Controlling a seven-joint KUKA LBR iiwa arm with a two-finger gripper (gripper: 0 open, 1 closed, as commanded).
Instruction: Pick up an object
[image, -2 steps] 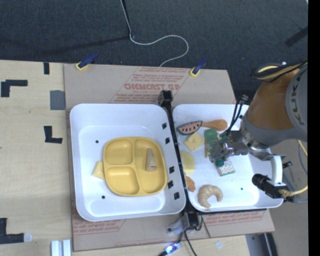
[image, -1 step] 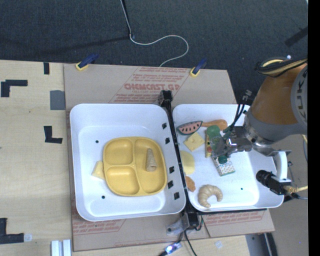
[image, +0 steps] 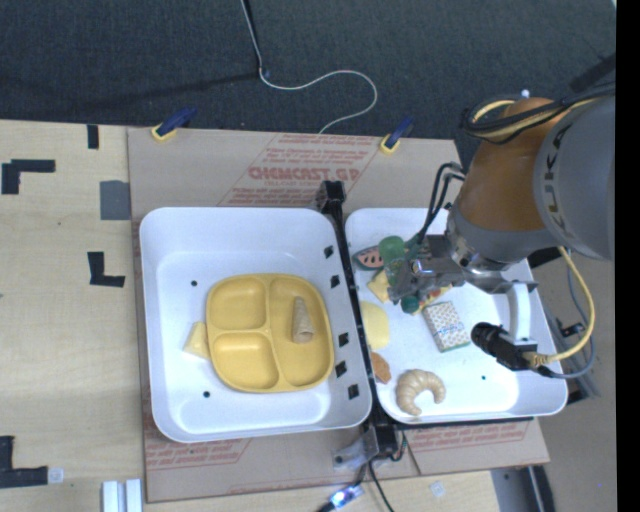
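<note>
Arm low over the right bin (image: 545, 400), hand (image: 418, 285) down among the toy food at its left side.

I can't tell whether the hand has closed on anything. Right beneath it sits a green piece (image: 393, 250); a patterned packet (image: 445, 325) lies just beside, a croissant (image: 420, 388) further toward the near rim. Best to settle squarely on one item before closing, since the pieces crowd together and a neighbour could get nudged.

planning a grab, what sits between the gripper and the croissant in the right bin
In the camera view, a small patterned packet lies between the gripper and the croissant; below it, bare bin floor.
</note>
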